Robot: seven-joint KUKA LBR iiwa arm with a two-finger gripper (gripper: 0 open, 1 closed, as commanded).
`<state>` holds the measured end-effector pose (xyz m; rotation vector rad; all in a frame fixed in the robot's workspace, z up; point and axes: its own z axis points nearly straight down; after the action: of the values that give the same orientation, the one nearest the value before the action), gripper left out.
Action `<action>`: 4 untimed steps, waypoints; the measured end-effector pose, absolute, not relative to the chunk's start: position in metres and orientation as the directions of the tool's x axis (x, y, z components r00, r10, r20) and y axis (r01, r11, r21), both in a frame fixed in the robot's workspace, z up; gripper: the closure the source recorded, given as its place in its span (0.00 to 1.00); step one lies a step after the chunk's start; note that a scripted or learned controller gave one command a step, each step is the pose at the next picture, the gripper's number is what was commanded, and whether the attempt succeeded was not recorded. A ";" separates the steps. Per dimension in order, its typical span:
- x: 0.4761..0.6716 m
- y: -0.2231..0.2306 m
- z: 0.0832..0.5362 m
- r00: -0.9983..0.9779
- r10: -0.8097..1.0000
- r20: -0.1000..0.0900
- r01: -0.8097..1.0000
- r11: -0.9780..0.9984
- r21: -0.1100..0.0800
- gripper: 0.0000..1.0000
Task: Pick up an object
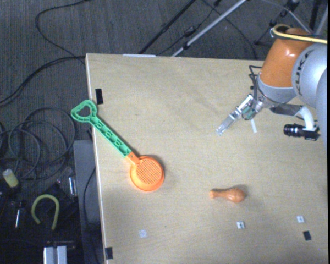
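Observation:
A sieve-like toy with an orange round head (147, 173) and a long green handle (106, 131) lies on the left part of the tan bench top (181, 92), its handle end poking past the left edge. A small orange gourd-shaped object (229, 194) lies on its side near the front middle. My gripper (237, 129) hangs at the right, well above and to the right of the gourd-shaped object. Its two pale fingers stand apart, open, with nothing between them.
The arm's orange band (280, 59) and grey wrist (313, 76) fill the upper right. A few small markers (240, 224) dot the board's front right. Cables, a green hook (44, 208) and tripod legs (220, 15) lie on the dark floor beyond the left and far edges.

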<state>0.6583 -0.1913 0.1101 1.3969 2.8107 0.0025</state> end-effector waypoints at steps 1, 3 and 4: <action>0.668 -0.166 0.106 -0.545 0.838 0.000 0.838 0.545 0.002 0.00; 0.668 -0.166 0.106 -0.545 0.838 0.001 0.838 0.545 0.002 0.00; 0.668 -0.186 0.125 -0.282 0.959 -0.002 0.959 0.282 0.000 0.00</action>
<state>0.6683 -0.1862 0.1250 1.8817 2.5141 -0.0021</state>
